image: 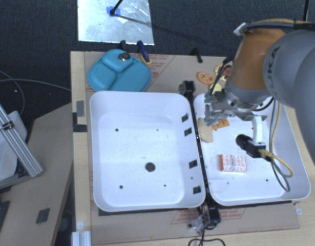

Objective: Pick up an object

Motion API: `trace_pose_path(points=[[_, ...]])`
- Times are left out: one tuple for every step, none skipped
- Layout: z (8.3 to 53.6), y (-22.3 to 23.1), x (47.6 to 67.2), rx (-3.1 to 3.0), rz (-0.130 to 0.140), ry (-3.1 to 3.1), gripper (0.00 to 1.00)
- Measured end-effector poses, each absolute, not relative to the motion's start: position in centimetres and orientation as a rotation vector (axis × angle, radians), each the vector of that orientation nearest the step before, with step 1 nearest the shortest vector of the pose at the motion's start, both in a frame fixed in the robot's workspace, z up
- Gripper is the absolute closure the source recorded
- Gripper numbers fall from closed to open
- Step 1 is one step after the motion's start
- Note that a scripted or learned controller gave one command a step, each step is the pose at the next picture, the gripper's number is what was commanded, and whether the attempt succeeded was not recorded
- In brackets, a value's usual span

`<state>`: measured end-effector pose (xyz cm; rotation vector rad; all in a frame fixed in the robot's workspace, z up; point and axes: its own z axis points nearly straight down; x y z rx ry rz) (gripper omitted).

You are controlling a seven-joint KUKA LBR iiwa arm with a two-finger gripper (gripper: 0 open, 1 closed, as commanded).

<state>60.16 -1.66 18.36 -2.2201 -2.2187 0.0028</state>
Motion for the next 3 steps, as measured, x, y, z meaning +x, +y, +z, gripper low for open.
trace_pose_path(points=[[18.4, -1.2, 53.3, -2.22, 0.003, -2.218, 1.0], [18.4, 3.8, 48.5, -2.211, 0.0, -2.226, 1.0], [19.5, 3.4, 48.8, -2.22, -0.006, -2.227, 1.0]])
